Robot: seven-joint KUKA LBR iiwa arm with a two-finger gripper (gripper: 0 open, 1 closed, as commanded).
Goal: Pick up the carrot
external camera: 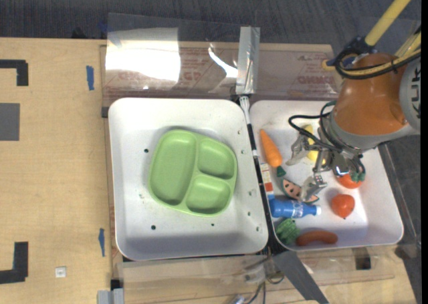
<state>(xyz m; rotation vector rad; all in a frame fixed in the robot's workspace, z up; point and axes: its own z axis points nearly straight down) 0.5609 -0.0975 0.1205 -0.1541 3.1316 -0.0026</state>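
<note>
Your claw [309, 170] hangs spread and empty just right of the carrot [270, 148], which lies against the right bin's [388, 226] left wall; descend here and you risk grabbing the watermelon slice [291, 188] instead.

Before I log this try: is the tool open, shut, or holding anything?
Tool: open, holding nothing, over the right bin; the carrot lies apart to its left.
</note>
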